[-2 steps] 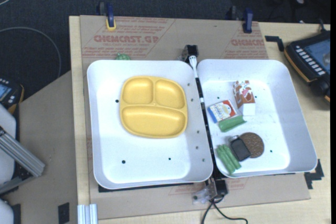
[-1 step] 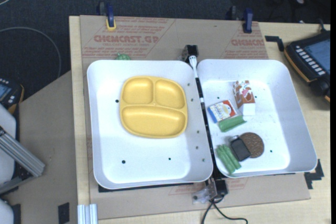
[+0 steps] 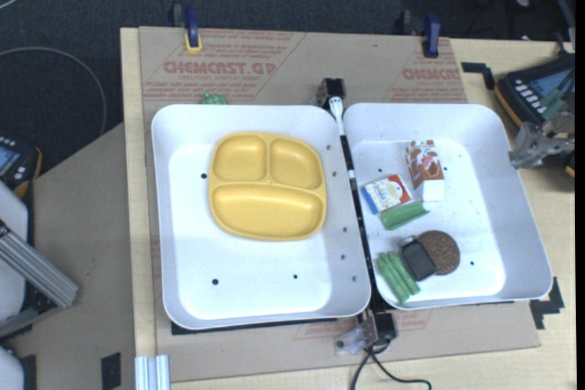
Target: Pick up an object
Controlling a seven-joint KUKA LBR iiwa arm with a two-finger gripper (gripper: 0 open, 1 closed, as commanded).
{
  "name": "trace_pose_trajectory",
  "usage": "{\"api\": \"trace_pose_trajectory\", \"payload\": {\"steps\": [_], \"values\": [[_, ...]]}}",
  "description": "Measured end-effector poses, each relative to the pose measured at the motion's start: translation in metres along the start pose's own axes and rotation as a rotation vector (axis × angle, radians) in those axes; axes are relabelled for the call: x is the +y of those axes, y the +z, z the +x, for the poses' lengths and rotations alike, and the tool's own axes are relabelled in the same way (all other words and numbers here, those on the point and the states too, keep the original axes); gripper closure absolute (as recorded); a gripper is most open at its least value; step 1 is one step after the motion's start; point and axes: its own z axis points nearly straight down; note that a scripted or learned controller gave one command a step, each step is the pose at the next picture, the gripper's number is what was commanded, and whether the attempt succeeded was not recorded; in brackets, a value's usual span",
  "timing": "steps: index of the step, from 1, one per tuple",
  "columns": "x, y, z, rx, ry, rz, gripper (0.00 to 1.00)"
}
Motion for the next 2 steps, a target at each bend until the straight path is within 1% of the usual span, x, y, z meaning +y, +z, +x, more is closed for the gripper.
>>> {"api": "trace_pose_trajectory", "payload": {"steps": [1, 2], "values": [[-0.024, 0.068, 0.079, 0.0, -0.004, -0.002, 1.0], [-0.022, -0.061, 0.104, -0.005, -0.002, -0.029, 1.0]]}}
